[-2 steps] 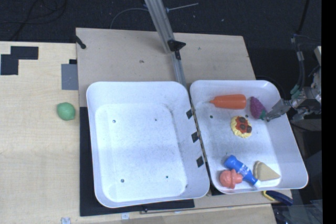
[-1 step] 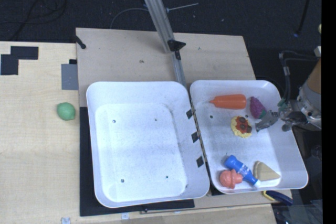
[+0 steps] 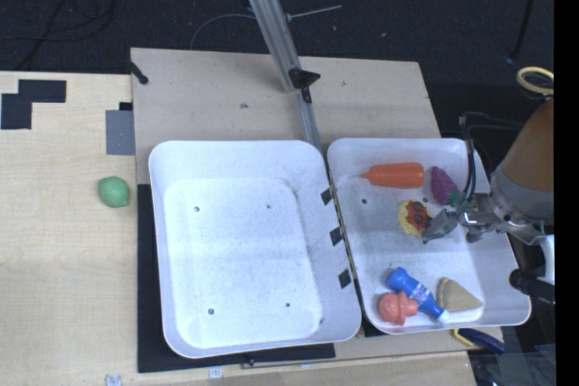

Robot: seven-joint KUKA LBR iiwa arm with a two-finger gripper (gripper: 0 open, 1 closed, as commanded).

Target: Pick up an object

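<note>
The approach looks under way: the arm reaches in from the right edge, wrist low over the right bin (image 3: 507, 307), and the jaws (image 3: 441, 226), whose state I cannot tell, sit just beside the yellow-red toy (image 3: 413, 217) mid-right. Next likely calls for closing squarely on it.

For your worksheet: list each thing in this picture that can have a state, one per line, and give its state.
Left bin: lying flat on the bench.
Right bin: holds the toys.
Carrot: lying on its side.
Purple toy: lying near the far rim.
Yellow-red toy: beside the gripper.
Blue bottle: lying down, against the pink toy.
Tan wedge: lying flat.
Green ball: resting outside the bins.
</note>
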